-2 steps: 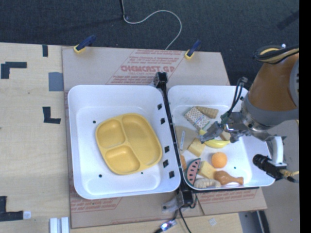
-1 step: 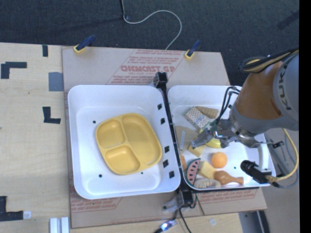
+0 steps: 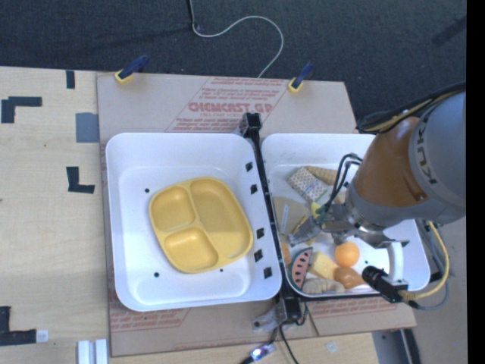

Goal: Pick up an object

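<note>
Round orange ball [image 3: 347, 254] among toy food, shallow white right bin [image 3: 421, 279], glossy yellow three-compartment tray [image 3: 200, 224] left, tool state unclear.

1. A dark grey carpet [image 3: 91, 17] is covering the floor along the top of the view.
2. A pale wooden worktop [image 3: 45, 226] is carrying black tape marks [image 3: 76, 179] on its left part.
3. A cardboard sheet [image 3: 220, 108] with red print is lying on it, two blue-and-yellow clamps [image 3: 130, 69] pinning its far edge.
4. A thin white cable [image 3: 242, 27] is looping across the carpet.
</note>
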